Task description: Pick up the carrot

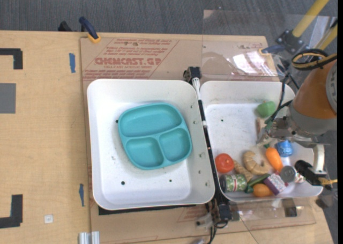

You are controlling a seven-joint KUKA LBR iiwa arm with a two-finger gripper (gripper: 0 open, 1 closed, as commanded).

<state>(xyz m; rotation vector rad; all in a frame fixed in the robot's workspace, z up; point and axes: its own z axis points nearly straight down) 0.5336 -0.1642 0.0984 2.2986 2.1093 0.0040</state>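
Observation:
The carrot (274, 159), a short orange piece, lies in the right bin (230, 114) near its front right corner, between a tan bread piece (254, 163) and a blue object (284, 148). My gripper (269, 130) hangs over the right side of that bin, just behind and slightly left of the carrot. The grey wrist and orange band (316, 98) lie over the bin's right rim. Nothing shows as held.
The left bin (107, 103) holds a teal divided plate (155, 134). Crowded round the carrot are a red tomato (224, 162), a can (234, 183), a second orange piece (261, 190), a purple item (276, 184) and a grey disc (288, 174). A green object (265, 109) lies behind the gripper.

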